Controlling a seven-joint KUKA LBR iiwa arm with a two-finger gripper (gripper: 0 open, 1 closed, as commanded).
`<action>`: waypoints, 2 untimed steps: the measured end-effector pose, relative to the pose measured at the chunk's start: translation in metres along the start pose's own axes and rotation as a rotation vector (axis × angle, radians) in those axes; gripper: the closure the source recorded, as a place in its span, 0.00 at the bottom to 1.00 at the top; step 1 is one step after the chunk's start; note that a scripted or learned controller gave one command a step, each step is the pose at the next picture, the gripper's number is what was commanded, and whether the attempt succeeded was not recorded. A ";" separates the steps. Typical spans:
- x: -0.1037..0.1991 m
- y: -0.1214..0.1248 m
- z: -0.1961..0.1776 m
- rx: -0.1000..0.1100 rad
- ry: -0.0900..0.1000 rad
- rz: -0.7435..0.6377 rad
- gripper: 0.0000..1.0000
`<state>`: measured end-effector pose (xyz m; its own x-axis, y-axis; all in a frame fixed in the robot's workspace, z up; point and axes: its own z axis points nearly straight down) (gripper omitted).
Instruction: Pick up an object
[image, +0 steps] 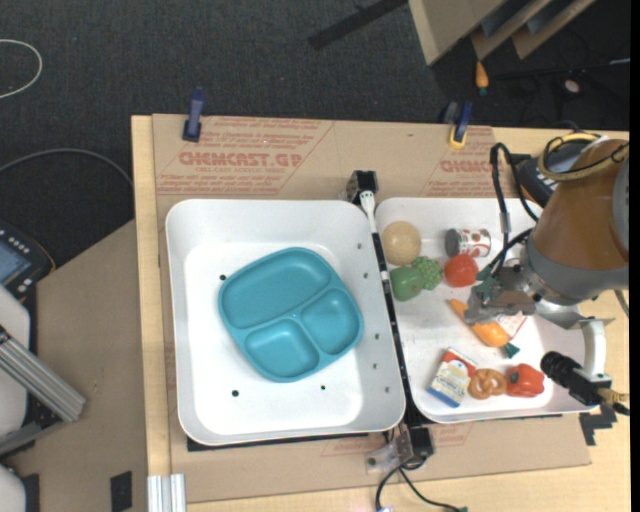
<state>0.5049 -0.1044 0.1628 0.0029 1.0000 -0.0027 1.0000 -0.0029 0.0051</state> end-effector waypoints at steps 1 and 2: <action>0.000 0.000 -0.010 -0.002 -0.001 0.000 1.00; 0.000 0.001 -0.020 -0.004 -0.001 0.001 1.00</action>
<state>0.5057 -0.1046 0.1825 0.0035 1.0000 -0.0042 1.0000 -0.0034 0.0087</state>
